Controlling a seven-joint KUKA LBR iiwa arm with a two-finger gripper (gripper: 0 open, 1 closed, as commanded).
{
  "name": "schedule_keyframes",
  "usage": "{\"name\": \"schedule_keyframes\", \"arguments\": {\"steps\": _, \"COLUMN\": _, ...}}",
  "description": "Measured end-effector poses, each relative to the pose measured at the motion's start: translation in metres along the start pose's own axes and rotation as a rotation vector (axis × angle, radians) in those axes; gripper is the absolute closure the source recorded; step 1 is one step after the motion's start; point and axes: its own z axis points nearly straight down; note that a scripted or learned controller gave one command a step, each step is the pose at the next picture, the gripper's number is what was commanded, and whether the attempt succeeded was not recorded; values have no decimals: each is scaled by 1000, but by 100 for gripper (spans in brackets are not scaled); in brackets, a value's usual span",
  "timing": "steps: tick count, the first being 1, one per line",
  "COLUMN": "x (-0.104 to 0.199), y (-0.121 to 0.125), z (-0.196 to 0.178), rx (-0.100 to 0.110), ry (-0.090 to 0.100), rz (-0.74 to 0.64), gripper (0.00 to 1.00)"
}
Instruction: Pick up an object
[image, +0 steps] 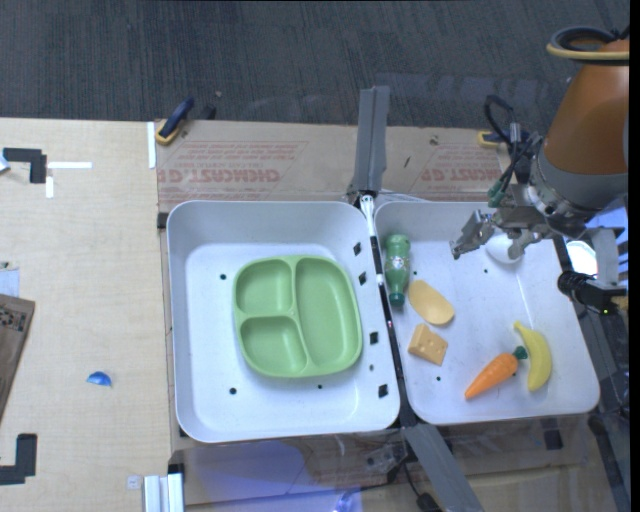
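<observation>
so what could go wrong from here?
1. The gripper hovers over bare floor at the back of the right bin, with no toy beneath it; a straight descent would likely close on nothing.
2. The carrot and banana lie close together, so a grasp may catch or nudge both.
3. The green bottle lies against the divider wall, leaving little room on that side.

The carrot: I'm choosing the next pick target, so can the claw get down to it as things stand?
Probably yes. The carrot lies on the right bin's floor, nothing on top; the banana near its leafy end might crowd the claw.
</observation>
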Motion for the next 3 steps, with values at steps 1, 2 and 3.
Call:
{"name": "schedule_keyframes", "arguments": {"steps": 1, "x": 10, "y": 14, "z": 105, "rx": 0, "ry": 1, "rz": 39, "gripper": 0}}
{"name": "schedule_keyframes", "arguments": {"steps": 2, "x": 6, "y": -36, "z": 153, "rx": -4, "ry": 1, "rz": -133, "gripper": 0}}
{"name": "schedule_keyframes", "arguments": {"steps": 3, "x": 4, "y": -36, "z": 147, "rx": -1, "ry": 0, "rz": -129, "gripper": 100}}
